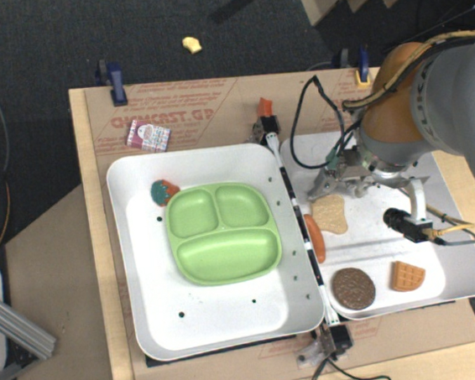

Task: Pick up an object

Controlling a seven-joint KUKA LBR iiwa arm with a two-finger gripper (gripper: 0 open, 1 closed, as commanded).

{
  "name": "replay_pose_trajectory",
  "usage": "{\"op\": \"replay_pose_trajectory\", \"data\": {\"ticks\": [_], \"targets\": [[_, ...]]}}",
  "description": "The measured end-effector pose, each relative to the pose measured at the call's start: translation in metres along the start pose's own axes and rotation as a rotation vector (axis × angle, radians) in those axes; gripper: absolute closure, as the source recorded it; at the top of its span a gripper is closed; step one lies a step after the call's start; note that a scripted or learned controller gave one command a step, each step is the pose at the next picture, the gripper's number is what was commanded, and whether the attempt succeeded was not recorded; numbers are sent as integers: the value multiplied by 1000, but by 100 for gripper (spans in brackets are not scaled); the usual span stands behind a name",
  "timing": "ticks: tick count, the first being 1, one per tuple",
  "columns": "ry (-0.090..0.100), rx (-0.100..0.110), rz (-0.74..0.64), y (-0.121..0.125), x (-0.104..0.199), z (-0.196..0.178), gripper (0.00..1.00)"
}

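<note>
Two white bins on a cardboard-covered bench. The left bin (149, 312) holds a green divided plate (222, 232) at its centre, with a small red-and-teal object (165, 191) touching the plate at 10 o'clock. In the right bin (462, 275), the gripper (348, 180) hangs at 12 o'clock, directly above a tan bread-shaped piece (330, 215); whether its fingers are spread or closed cannot be told, nor whether they touch the piece. An orange-red sausage-shaped piece (314, 236) lies along the bin's 9 o'clock wall. A brown round patty (352, 287) sits at 7 o'clock, a waffle piece (407, 276) just beside it at 5 o'clock.
</note>
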State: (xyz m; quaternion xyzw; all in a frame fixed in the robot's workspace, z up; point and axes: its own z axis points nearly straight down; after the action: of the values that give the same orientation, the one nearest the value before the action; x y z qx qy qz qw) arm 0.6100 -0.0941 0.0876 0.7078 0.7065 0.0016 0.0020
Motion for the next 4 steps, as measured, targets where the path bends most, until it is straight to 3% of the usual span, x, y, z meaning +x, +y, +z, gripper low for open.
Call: {"op": "replay_pose_trajectory", "data": {"ticks": [1, 2, 3, 4], "targets": [[0, -2, 0, -14, 1, 0, 0], [0, -7, -1, -12, 1, -11, 100], [0, -5, 0, -13, 1, -10, 0], [1, -3, 2, -56, -4, 0, 0]]}}
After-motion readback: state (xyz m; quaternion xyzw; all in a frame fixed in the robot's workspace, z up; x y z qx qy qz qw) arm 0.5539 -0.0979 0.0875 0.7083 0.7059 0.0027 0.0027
